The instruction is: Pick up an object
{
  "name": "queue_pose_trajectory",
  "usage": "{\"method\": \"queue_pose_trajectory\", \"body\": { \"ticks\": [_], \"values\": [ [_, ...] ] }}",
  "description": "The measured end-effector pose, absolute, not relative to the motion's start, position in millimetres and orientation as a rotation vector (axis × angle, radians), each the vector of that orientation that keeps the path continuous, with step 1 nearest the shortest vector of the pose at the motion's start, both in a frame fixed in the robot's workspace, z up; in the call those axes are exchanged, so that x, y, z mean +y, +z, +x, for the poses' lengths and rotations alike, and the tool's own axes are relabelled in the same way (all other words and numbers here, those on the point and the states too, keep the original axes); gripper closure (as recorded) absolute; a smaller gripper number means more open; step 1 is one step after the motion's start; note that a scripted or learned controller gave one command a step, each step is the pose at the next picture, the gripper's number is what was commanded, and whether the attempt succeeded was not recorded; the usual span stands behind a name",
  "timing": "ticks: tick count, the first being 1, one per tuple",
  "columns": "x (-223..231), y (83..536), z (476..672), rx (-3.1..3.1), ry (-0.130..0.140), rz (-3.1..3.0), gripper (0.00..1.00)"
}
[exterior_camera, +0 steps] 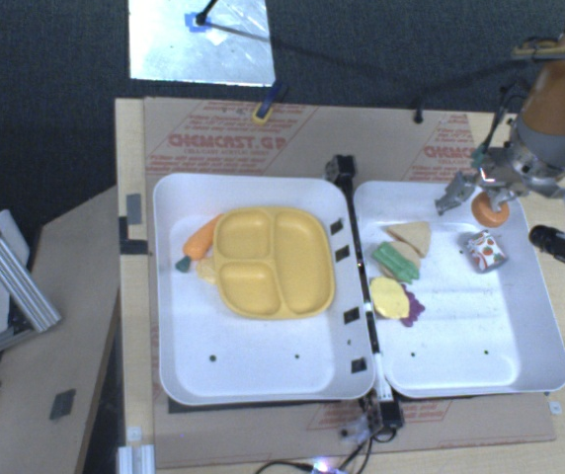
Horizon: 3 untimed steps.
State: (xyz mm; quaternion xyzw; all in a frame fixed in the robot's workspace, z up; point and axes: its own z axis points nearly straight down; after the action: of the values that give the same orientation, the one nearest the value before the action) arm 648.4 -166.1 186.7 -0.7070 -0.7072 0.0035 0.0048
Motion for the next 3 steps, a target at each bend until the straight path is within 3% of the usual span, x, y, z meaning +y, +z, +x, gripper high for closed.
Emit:
{"method": "queue_pose_trajectory", "body": {
  "ticks": [1,3],
  "values": [
    [-166,195,651.6,-2.226,-0.001,-2.219,0.00],
    [-164,94,660.2,-2.224,0.002,-2.215,0.00]
  ]
}}
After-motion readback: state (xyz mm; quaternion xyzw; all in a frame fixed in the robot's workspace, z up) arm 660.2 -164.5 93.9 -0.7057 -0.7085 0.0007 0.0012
